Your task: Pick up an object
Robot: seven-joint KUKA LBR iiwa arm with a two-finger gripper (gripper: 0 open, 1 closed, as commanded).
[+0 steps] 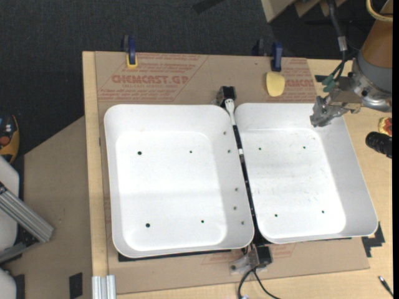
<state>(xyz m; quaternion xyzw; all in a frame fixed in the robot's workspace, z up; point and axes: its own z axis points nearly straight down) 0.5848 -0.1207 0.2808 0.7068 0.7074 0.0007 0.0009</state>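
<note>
Pincer [322, 113]: item 1. Grey, at far-right corner of the right bin [293, 189], low over its rim. We cannot tell whether it is spread or pressed together; nothing seen pinched in it.

Item 2, arm [376, 64]: grey w/ orange band, enters from upper right, cables running along it.

Item 3, yellow object [275, 83]: small, pale yellow, rounded. Lies on the brown board [156, 73], outside both bins, just behind the right bin's far rim and just below a blue clamp [277, 56]. Well apart from the pincer, to its left.

Item 4, right bin: shallow, white, rounded corners; a few small dark dots and faint grey scuffs on floor.

Item 5, left bin [168, 189]: same type, touching or nearly touching the right bin along the centre seam; four small dark dots on floor.

Item 6, black clip [225, 95]: at far end of seam betw. bins, w/ a black strip running down the seam.

Item 7, second blue clamp [130, 46]: far-left edge of board, yellow tip.

Item 8, brown board: red print, partly legible; we read "CHEMCAST". Carries both bins.

Item 9, cable fitting [257, 258]: near end of seam, lead trailing off toward the bottom edge.
</note>
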